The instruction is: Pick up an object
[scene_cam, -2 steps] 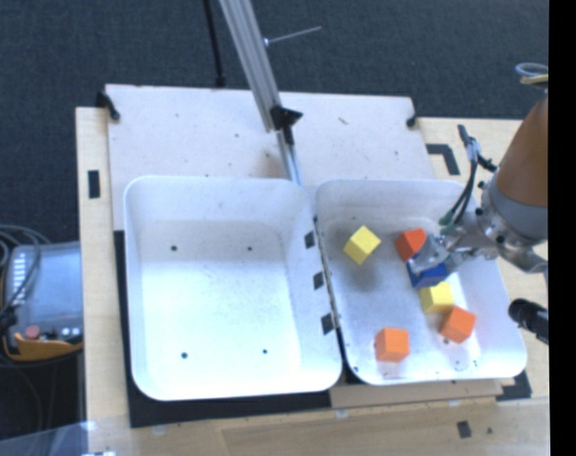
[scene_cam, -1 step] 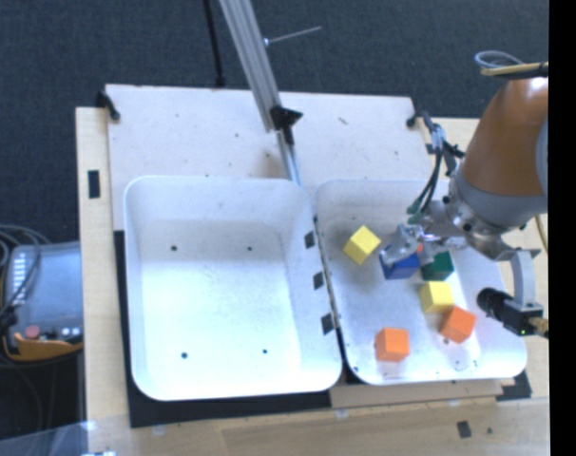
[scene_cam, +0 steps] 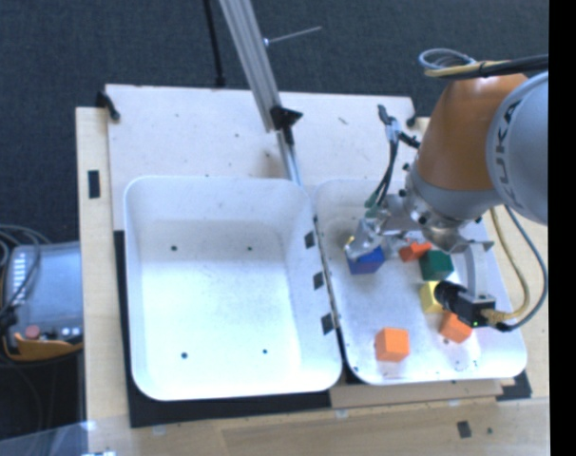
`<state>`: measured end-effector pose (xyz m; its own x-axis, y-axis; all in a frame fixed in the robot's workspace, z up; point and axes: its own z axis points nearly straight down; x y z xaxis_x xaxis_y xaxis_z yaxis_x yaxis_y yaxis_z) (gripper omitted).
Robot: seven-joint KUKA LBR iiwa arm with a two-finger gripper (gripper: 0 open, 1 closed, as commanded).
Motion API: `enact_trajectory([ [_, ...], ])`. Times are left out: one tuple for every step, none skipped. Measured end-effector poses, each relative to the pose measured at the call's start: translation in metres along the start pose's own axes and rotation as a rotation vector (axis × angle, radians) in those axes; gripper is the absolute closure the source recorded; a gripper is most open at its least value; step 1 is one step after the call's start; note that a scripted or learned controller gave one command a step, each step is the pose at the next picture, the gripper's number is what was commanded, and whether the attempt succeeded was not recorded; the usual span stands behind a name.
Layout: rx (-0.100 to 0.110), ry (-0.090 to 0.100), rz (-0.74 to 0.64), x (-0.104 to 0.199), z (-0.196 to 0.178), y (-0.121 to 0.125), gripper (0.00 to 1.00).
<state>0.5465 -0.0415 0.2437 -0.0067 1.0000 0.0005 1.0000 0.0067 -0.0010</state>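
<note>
At the far left, beside the pale wooden table (scene_cam: 174,131), a grey box-shaped device (scene_cam: 41,288) sits among dark cables on the charcoal carpet. The left bin (scene_cam: 145,207) is a shallow white plastic tray with rounded corners, its floor lightly speckled and marked by a few dark dots. A ribbed aluminium rail (scene_cam: 250,55) slants up from behind it, catching the light.

The right bin (scene_cam: 502,350), of the same smooth white plastic, holds the small blocks. Near its left side lies a blue block (scene_cam: 367,261), squarish and matte, with the gripper (scene_cam: 364,240) directly over it, metallic and touching or nearly touching its top; I cannot tell how far the fingers are parted or whether they have hold of it. Towards the front sits an orange cube (scene_cam: 393,343), crisp-edged. Further right come a small orange-red piece (scene_cam: 416,251), a green block (scene_cam: 434,263), a yellow block (scene_cam: 429,297) partly hidden by a black fitting, and another orange block (scene_cam: 454,329). Above them bulks the arm's glossy orange band (scene_cam: 459,131), rounded like a drum, joined to the grey casing.
</note>
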Motion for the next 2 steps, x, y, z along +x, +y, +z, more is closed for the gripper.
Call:
enact_trajectory([
  [-0.002, 0.0, 0.0, 0.047, 0.012, 0.014, 1.0],
  [-0.001, 0.0, -0.001, 0.1, 0.02, 0.027, 1.0],
])
